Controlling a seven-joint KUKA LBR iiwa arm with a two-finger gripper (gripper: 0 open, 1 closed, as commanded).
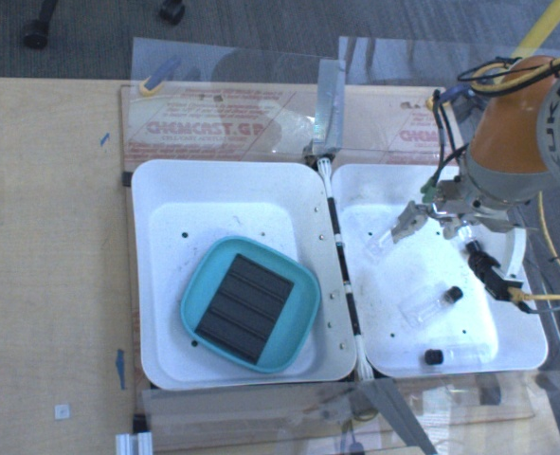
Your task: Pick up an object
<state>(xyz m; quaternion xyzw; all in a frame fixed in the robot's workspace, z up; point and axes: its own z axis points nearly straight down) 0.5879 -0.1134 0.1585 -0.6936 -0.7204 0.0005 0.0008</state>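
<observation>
My gripper (422, 218) hangs open and empty over the right bin's (516, 349) back half; a clear vial (426, 305) lies near its front edge.

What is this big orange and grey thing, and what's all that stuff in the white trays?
That big thing is a robot arm. It reaches in from the right side of the picture, and at its end is a gripper, a kind of hand with two fingers. The picture is taken by one camera fixed above the bench, looking down at a slant.

On the bench sit two shallow white trays side by side. The left tray holds a blue-green dish with a dark ridged block lying in it. The right tray holds small see-through tubes, one with a black cap, and a small black piece near the front edge.

The gripper hangs over the right tray. I can see nothing between its fingers, so it is not holding anything yet. Its job is to pick something up.
</observation>
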